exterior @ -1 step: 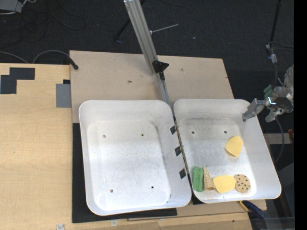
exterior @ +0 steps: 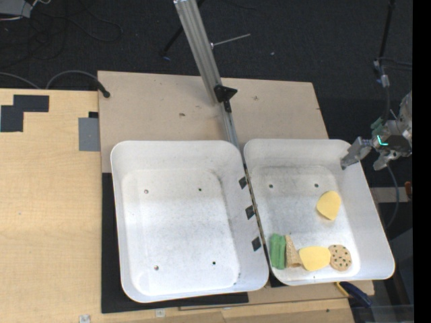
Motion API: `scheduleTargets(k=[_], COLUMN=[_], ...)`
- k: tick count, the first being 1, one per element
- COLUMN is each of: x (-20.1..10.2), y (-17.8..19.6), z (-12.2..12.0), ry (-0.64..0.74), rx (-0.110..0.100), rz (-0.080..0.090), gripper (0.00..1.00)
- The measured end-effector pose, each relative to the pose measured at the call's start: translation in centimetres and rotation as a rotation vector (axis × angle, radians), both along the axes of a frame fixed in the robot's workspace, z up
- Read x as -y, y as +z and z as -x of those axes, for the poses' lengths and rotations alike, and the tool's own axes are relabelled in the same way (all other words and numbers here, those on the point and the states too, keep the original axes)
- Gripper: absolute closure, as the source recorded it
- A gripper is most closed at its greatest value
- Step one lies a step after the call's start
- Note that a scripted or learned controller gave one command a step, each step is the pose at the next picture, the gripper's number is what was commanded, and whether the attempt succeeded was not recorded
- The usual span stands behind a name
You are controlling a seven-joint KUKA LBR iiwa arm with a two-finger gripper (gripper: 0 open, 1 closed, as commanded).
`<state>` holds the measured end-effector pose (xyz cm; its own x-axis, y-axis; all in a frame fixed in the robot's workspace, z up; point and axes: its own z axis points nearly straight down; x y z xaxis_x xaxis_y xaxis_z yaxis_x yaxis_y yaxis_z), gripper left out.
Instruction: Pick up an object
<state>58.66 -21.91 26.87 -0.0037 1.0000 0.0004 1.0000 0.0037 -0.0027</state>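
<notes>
Gripper (exterior: 363, 150) first, operator: you'll find it out at the far right corner of the right bin (exterior: 289, 155), hovering just past the rim, nothing between its fingers that you can make out. Whether the claw is open or closed, you cannot tell from this angle; it's small, dark and partly tangled with cabling.

Now take the right bin as your anchor. Inside it, toward the right wall and about midway down, lies a yellow rounded piece (exterior: 329, 205), on its own, well apart from the rest. Along the bin's near edge you've got a little row: a green strip (exterior: 277, 251) closest to the divider side, a tan crumbly slice (exterior: 291, 251) touching it, then a second yellow piece (exterior: 314, 258) lying flat against that, and a chocolate-chip cookie (exterior: 340, 257) just beside it at the row's right end. All of them sit on the bin floor, none lifted.

Left of the right bin, pressed against it, is the left bin (exterior: 128, 173), its floor speckled. Black clips (exterior: 250, 212) mark the seam between the two. Behind the right bin's far left corner a slanted aluminium rail (exterior: 200, 46) rises off the brown board (exterior: 161, 106), leaning away from you. Further left of both bins runs the pale wooden benchtop (exterior: 47, 214).
</notes>
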Motion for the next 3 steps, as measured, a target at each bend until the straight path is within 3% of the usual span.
scheduleTargets(k=[3], x=[-1.5], y=[-17.1], z=[-0.2], ry=[0.0], rx=[-0.005], rz=[-0.003], gripper=[0.0])
